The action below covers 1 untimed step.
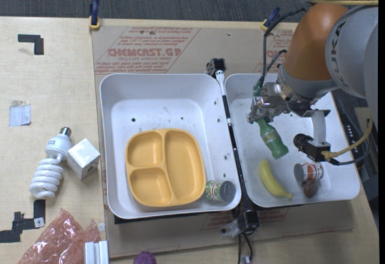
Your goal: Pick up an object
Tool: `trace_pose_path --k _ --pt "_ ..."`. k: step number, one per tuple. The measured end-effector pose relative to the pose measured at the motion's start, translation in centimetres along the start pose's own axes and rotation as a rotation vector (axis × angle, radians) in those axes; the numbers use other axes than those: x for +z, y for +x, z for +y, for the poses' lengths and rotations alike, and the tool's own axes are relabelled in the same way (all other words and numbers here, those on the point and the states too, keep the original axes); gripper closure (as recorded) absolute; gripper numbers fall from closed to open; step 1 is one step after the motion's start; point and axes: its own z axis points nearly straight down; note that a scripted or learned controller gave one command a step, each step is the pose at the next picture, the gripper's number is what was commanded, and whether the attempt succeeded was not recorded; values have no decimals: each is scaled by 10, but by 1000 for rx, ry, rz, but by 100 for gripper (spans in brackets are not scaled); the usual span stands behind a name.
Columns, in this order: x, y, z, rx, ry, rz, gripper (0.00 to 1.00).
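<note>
Green plastic is showing at the middle of the right bin (343,187), where a bottle (272,139) is lying at a slant with its neck pointing up toward the claw (263,113). The claw is sitting right over the bottle's top end, and whether it is clamped on the neck or merely above it cannot be told from this angle. The grey arm (337,34) with its orange band is reaching in over the bin's far right corner. A yellow banana (274,180) is lying near the right bin's near edge, with a small cup-like container (308,175) just beside it toward the near right corner. In the left bin (114,112), a yellow divided plate (164,167) is resting near the near edge, and a small can (218,191) is lying in the near right corner, touching the plate. On the bench (48,88), left of the bins, a spiral light bulb (49,166) and a white box (83,158) are lying side by side.
</note>
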Motion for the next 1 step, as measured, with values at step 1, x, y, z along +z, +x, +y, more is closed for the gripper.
trace_pose_path --k 1 --pt "-12 -18 -24 2 1 0 100"
